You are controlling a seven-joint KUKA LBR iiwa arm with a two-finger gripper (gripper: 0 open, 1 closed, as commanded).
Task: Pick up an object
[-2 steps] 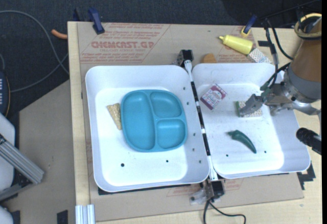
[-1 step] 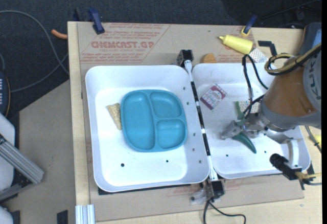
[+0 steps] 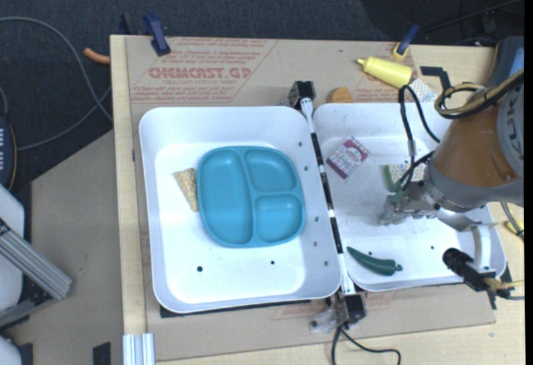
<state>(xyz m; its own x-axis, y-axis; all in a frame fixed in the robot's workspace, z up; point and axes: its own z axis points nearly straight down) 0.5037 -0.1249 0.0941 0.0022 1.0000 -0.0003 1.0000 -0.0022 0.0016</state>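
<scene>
Pincer (image 3: 398,212) is low inside the right bin (image 3: 371,123), toward that bin's middle, at the end of the grey arm (image 3: 475,155) reaching in from the right. How wide the pincer stands cannot be told from this angle, and nothing can be seen held in it. A small green item (image 3: 389,177) lies just above the pincer, partly hidden by the wrist and cables.

A dark green, pepper-shaped object (image 3: 374,261) lies on the bin floor below the pincer, near the front wall, apart from it. A small pink-and-white packet (image 3: 347,157) lies toward the bin's upper left, well apart from the pincer.

The left bin (image 3: 166,272) holds a blue divided plate (image 3: 250,194) with three compartments, lying flat near the middle. A tan cracker-like piece (image 3: 186,183) lies at the plate's left edge, partly tucked beneath it.

On the counter (image 3: 208,63) behind the right bin lie a yellow object (image 3: 386,69) and a small orange-brown item (image 3: 339,94). Blue clamps (image 3: 155,32) sit at the rear edge.
</scene>
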